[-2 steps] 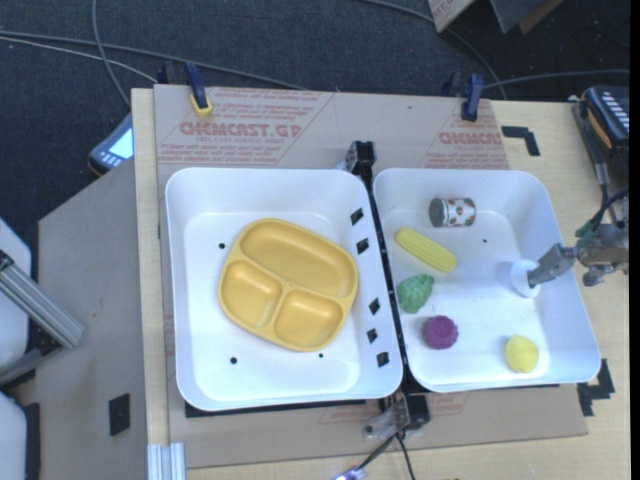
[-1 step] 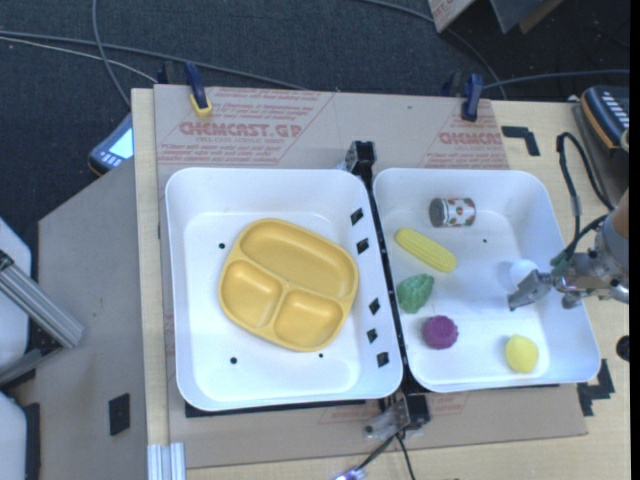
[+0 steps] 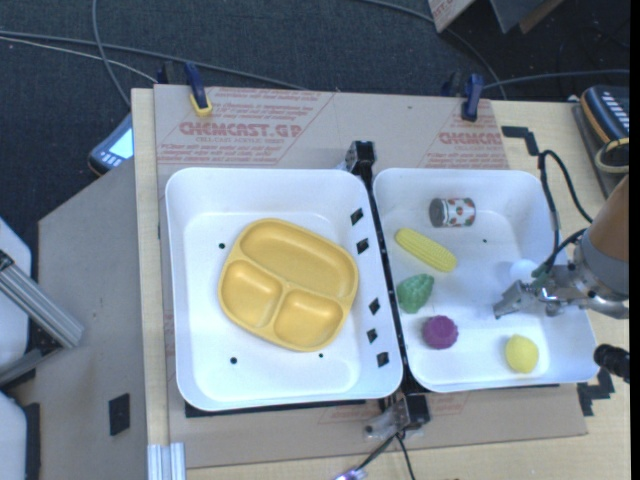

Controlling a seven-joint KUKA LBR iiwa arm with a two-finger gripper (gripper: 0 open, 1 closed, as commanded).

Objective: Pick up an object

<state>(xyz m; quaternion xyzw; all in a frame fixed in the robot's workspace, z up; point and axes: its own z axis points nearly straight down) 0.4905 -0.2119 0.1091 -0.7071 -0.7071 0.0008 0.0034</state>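
Two white bins sit side by side on the worktop (image 3: 250, 423). The left bin (image 3: 190, 298) holds a yellow divided plate (image 3: 288, 284), mid-frame left of center. The right bin (image 3: 480, 183) holds five small items: a can (image 3: 452, 211) lying on its side near the top, a yellow corn cob (image 3: 425, 250) below it, a green lumpy piece (image 3: 415, 290) just under the corn, a purple ball-like fruit (image 3: 439, 332) lower down, and a lemon (image 3: 521, 353) at lower right. The arm comes in from the right edge; gripper (image 3: 512, 301) low over the right bin's right part, above the lemon and apart from it — nothing between the fingers (image 3: 503, 309). Fingers spread looks slight, but cannot tell for sure.
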